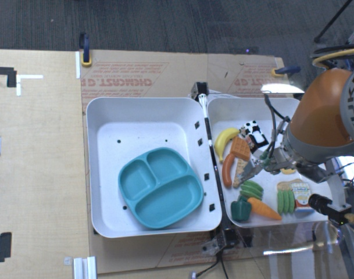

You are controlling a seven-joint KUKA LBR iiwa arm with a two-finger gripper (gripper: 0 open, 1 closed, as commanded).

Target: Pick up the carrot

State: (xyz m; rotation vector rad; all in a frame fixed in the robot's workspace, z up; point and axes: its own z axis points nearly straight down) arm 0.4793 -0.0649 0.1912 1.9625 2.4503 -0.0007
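Camera view, looking down at a slant, shows the gripper [253,168] low over the right bin [220,106], its metal fingers pointing left toward a cluster of toy food. The fingertips sit against or just over a pale wedge-shaped piece [241,170] beside the orange bread slice [241,149]; whether they touch it I cannot tell, and whether the fingers are apart or together is not clear either. Nothing can be seen clamped between them.

The carrot [264,208] lies on the floor of the right bin near its front edge, below the gripper and apart from it, tilted with its tip pointing right. Just left of it stands a dark green pepper [241,210], and a light green pickle [251,188] lies just above. A banana [224,140] and a hot dog [228,169] lie along the bin's left wall.

The left bin [98,173] holds a blue divided plate [160,186].
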